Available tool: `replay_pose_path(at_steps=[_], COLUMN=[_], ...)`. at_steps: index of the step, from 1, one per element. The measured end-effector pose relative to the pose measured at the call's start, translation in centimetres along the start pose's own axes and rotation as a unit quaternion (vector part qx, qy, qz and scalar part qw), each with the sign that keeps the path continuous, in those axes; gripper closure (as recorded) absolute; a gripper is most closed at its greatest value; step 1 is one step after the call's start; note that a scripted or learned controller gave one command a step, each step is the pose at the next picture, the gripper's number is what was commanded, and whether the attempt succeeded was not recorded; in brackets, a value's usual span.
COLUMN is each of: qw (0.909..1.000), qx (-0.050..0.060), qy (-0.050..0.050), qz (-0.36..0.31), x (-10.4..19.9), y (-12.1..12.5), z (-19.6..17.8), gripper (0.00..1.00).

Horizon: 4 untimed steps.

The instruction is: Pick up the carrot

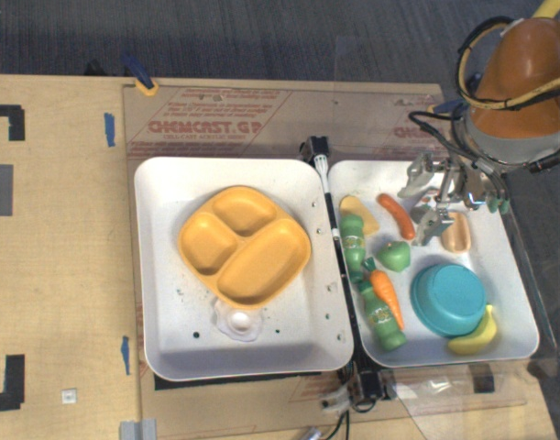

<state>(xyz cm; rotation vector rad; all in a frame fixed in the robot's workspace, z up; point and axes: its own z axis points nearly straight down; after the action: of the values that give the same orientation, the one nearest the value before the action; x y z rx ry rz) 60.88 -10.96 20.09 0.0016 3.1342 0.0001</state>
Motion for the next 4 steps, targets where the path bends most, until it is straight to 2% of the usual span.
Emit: replay_pose_path(at_steps=[1,2,3,4], qw=[0.9993,0.9989,0.9999,0.9915], qx=[0.001,0.001,0.000,0.001], qy=[-0.004,-0.004,-0.004,-0.002], qz=[-0.036,-0.046,0.010,0.130], x=[4.5,11.6,11.8,0.1], y=[0.3,1.2,1.4,-4.7], z=[10.2,10.9,10.9,11.1], gripper=[0.00,0.00,0.00,0.00])
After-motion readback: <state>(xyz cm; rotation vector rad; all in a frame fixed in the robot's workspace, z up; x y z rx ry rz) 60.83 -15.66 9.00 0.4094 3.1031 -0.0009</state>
